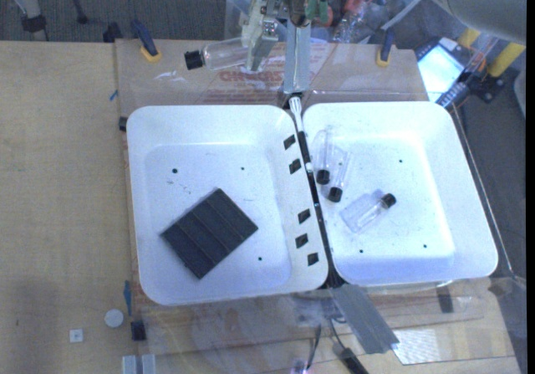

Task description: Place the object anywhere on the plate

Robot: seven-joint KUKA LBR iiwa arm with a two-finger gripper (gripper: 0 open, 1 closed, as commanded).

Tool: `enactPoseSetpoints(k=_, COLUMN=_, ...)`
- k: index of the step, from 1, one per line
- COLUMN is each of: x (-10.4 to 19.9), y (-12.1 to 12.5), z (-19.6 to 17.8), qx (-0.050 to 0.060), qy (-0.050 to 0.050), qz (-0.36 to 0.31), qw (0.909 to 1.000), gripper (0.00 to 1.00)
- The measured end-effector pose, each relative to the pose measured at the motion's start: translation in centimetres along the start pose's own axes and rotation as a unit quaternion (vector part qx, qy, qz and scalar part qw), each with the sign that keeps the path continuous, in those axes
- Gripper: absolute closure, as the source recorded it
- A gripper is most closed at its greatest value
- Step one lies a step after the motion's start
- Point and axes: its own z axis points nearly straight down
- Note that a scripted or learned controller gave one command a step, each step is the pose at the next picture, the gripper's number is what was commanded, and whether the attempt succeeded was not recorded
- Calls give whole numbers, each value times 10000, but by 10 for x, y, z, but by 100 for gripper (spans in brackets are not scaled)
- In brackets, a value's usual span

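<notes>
A dark grey ribbed square plate [209,232] lies flat in the left bin [150,138], toward its front. My gripper [256,48] hangs high over the back edge of the bench, behind the left bin. It is shut on one end of a clear bottle with a black cap [213,53], which sticks out sideways to the left. The bottle is well behind the plate and far above it.
The right bin [435,146] holds a clear bottle with a black cap [365,210] and two slim clear vials [331,165] near the divider. Black clips [298,192] line the shared rim. Cables and clutter sit behind the bins.
</notes>
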Motion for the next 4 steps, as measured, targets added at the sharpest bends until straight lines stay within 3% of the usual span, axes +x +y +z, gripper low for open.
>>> enactPoseSetpoints(k=1, x=6, y=42, z=0, qx=-7, qy=-3, qz=-1362, qw=9907, gripper=100)
enactPoseSetpoints(k=2, x=-3, y=42, z=0, qx=-9, qy=-7, qz=-2663, qw=9639, gripper=100)
enactPoseSetpoints(k=3, x=-4, y=38, z=-1, qx=-13, qy=-13, qz=-4711, qw=8821, gripper=100)
enactPoseSetpoints(k=4, x=-5, y=26, z=0, qx=-18, qy=7, qz=-6316, qw=7753, gripper=100)
